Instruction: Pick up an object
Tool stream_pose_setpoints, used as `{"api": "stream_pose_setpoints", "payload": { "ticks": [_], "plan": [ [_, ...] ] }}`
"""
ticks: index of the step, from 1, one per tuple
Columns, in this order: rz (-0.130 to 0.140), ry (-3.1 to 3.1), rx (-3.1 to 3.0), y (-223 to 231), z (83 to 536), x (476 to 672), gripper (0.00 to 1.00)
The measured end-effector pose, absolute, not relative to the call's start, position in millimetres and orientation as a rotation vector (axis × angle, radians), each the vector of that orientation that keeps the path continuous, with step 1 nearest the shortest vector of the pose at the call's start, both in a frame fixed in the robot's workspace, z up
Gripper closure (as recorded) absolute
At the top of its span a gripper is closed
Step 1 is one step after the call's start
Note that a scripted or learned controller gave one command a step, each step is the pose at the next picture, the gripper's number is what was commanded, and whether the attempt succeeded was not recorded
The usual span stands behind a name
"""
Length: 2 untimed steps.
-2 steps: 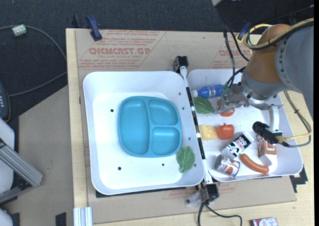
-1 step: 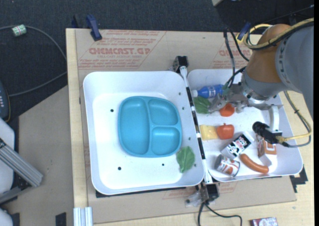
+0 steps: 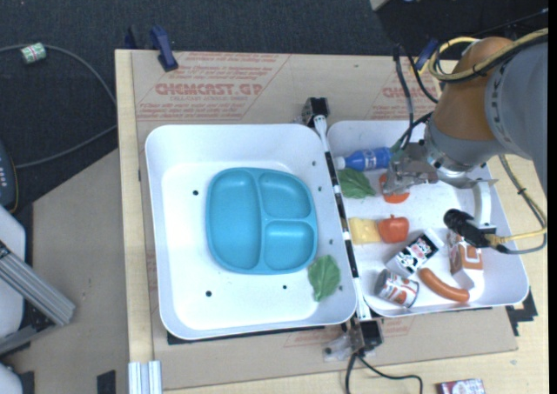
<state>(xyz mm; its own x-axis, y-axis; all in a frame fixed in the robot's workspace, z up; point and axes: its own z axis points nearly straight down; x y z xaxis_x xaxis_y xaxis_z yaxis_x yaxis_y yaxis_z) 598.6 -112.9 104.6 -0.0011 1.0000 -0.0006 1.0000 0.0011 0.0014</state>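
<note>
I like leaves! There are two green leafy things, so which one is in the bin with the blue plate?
The green leaf by the blue plate's lower right corner, against that bin's right wall. The other green leaf lies in the right bin, below the blue bottle.

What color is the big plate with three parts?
Light blue plate, camera view.

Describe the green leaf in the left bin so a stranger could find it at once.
Start at the left bin, the one holding the blue tray. Go to the tray's lower right corner: the leaf lies just beyond it on the white floor, by the wall shared with the right bin. The other green leaf lies in the right bin, beside a blue bottle.
</note>
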Motion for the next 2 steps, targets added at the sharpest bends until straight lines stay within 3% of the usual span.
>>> {"api": "stream_pose_setpoints", "payload": {
  "ticks": [1, 2],
  "plan": [
    [0.000, 2.222, 2.219, -112.9, 104.4, 598.5, 0.00],
    [0.002, 2.220, 2.218, -113.2, 114.5, 598.9, 1.00]
  ]
}}
